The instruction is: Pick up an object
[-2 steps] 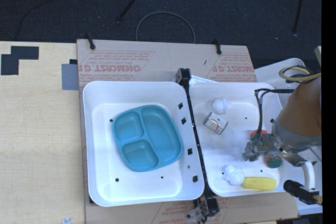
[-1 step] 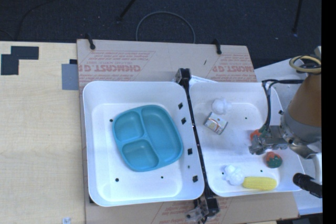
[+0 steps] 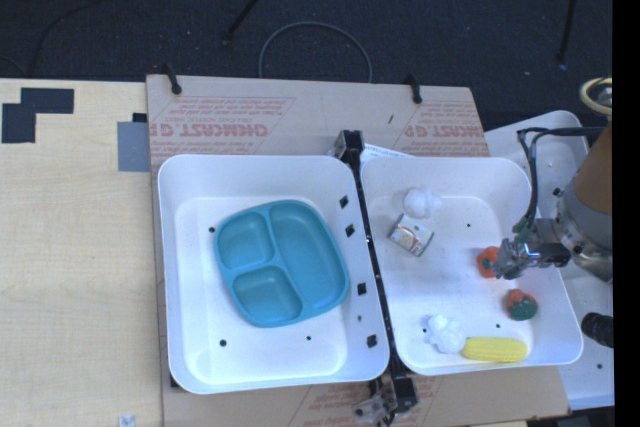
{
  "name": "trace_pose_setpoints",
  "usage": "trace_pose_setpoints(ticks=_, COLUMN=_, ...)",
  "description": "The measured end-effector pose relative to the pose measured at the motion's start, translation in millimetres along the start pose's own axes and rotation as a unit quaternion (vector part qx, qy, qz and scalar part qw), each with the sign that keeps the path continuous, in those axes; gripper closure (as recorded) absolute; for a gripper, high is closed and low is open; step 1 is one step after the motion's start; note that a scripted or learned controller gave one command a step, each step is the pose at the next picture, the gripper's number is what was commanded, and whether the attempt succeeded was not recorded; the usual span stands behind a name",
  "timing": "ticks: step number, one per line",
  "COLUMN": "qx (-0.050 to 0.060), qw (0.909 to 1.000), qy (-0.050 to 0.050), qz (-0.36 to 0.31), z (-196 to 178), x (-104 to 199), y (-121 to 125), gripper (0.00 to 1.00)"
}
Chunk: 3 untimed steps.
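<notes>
Hovering at the frame's right, the gripper (image 3: 512,260) sat beside the orange toy (image 3: 487,262); finger state unclear, nothing lifted yet, pick remained

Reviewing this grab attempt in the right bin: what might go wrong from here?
The pincer sits at the orange toy, close to the bin wall; the toy may get nudged away rather than gripped. The green-and-red toy lies just below it, so a descent slightly off might knock it.
</notes>
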State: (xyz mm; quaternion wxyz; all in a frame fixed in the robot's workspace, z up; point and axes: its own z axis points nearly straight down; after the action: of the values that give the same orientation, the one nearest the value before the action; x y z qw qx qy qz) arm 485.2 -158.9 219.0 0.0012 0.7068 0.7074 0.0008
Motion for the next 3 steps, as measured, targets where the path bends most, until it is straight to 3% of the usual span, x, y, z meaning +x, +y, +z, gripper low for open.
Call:
trace_pose_setpoints(ticks=1, qx=0.003, qw=1.0000, qy=0.002, qz=-0.002, z=9, x=47, y=15, gripper=1.00)
trace_pose_setpoints(ticks=3, qx=0.002, qw=1.0000, qy=0.001, qz=-0.002, z=-12, x=149, y=44, gripper=1.00)
